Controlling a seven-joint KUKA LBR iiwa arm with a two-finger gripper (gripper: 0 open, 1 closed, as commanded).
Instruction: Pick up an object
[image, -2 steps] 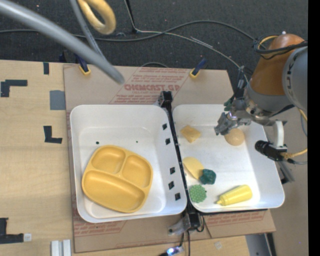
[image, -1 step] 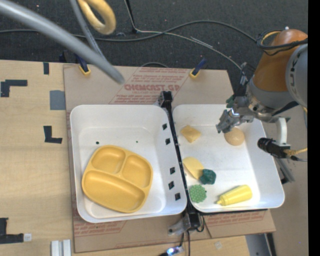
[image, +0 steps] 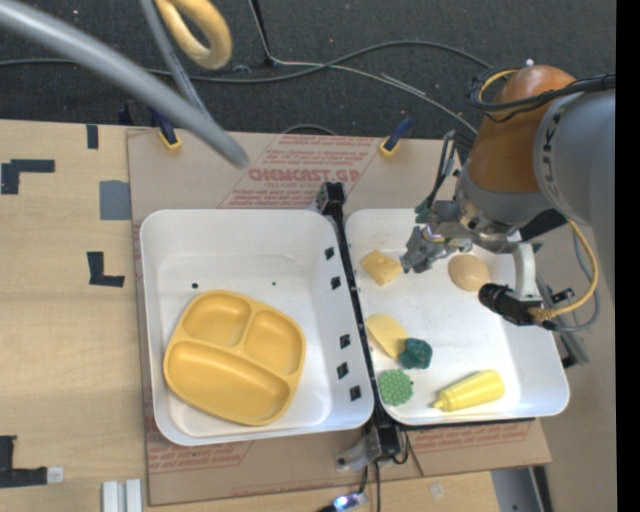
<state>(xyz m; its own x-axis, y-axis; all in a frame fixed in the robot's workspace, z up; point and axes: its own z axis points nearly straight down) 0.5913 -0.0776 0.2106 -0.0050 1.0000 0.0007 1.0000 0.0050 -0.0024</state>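
The counter (image: 60, 330) is seen across the whole frame, a light wooden surface with black marks at the left, and a sheet of brown cardboard (image: 290, 175) is laid on it under the bins. The grey arm (image: 570, 120), with its orange band at the upper right of the frame, is reached in from the right side. Two shallow white bins are set side by side in the middle of the frame. The left bin (image: 160, 240) is occupied by a yellow divided plate (image: 235, 355), which is laid in its lower half. The right bin (image: 545, 385) is seen at the centre right. In its lower right part a yellow corn cob (image: 470, 390) is laid on a slant. A pale yellow wedge (image: 385, 333) is placed near the bin's left wall, with a dark green piece (image: 416, 352) touching its lower right side and a light green round piece (image: 394, 385) just below. A tan round piece (image: 468, 271) is placed in the upper part of the bin, under the arm's wrist. A small yellow block (image: 380, 267) is laid at the upper left of that bin. The gripper (image: 418, 255) is positioned low over the right bin, just beside the yellow block and to its right. Nothing is seen between its tips, and whether it is spread or closed cannot be told.
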